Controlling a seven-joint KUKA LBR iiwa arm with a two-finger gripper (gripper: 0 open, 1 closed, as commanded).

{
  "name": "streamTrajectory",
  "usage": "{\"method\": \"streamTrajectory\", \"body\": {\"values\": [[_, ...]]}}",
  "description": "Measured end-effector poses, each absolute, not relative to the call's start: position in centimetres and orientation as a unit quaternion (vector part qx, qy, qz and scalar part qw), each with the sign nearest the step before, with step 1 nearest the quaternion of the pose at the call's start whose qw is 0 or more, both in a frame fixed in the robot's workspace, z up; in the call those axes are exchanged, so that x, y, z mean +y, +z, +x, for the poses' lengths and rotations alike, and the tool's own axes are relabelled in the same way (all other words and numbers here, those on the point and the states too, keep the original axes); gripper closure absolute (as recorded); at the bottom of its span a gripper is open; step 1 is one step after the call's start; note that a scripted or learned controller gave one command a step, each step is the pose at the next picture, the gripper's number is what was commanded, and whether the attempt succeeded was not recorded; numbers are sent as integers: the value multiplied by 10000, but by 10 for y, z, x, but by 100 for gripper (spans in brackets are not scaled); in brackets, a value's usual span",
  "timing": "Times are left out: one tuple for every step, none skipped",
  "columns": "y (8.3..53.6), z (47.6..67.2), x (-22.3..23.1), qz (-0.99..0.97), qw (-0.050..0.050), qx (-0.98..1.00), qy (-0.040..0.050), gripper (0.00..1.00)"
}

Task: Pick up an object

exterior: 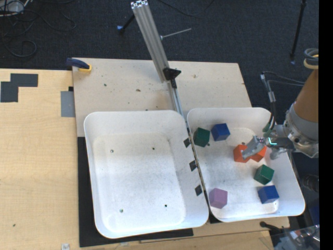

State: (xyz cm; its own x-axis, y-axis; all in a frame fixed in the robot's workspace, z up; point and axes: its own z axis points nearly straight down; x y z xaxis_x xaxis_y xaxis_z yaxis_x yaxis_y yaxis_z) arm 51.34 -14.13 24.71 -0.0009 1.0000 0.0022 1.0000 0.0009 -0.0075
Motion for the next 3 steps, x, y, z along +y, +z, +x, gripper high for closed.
{"method": "streamTrajectory", "body": {"values": [[249, 514, -142, -7080, 14, -7062, 6, 0], [203, 518, -139, -7077, 36, -7065, 22, 0], [150, 510, -130, -7082, 46, -7060, 24, 0]]}}
